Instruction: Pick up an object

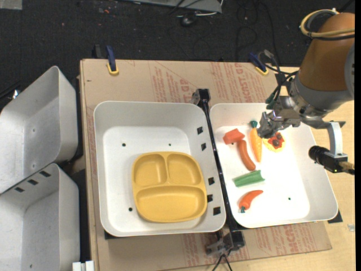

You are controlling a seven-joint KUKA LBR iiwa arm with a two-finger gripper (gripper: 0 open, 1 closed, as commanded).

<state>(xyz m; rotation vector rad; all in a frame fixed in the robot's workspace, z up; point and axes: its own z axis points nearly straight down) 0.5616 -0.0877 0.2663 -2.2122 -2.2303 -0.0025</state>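
Hovering low over the upper part of the right bin (293,208), the gripper (269,130) is hanging from the grey wrist that is reaching in from the right of the frame. Whether anything sits in it I cannot tell; wrist hardware is blocking the tips.

Toys are lying clustered just left of and below the gripper:
- carrot (256,145), long axis near vertical in frame, top end almost under the gripper
- sausage (245,154), just left of the carrot, running top-left to lower-right
- red piece (233,135), upper left of the sausage
- yellow-and-red bit (276,143), partly hidden right under the gripper
- green piece (249,178), lower, lying nearly across the frame
- chili (250,199), lowest, well apart from the gripper

The left bin (107,151) is holding a yellow plate (168,186), far to the left.

Judgement: the carrot and the yellow-and-red bit are looking like the nearest picks. For the carrot, the grip would likely need to close across its short width, left to right in frame, after a small shift down-left.
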